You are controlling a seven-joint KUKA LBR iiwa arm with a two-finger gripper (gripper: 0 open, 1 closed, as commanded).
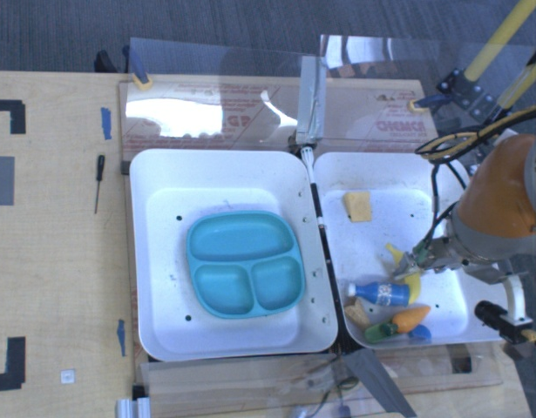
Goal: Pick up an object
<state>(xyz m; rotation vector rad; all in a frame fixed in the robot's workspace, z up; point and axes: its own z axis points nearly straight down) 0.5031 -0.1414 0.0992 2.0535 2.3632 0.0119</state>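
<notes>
Two white bins: left bin (154, 190) holds one teal divided plate (246, 262), central. Right bin (385, 168) holds one yellow sponge block (357, 205) near its far edge, plus a cluster at its near edge: one blue bottle (383, 293), one carrot (410, 318), remaining pieces overlapping, indistinct. One gripper (422, 261) above the cluster; grip state cannot be told.

- the tabletop (50, 259): pale wood, matt;
- the two bins (154, 233): white plastic, smooth, slightly glossy;
- the divided plate (246, 262): turquoise plastic, satin;
- the rear panel (215, 85): clear, glossy, reflective.
</notes>
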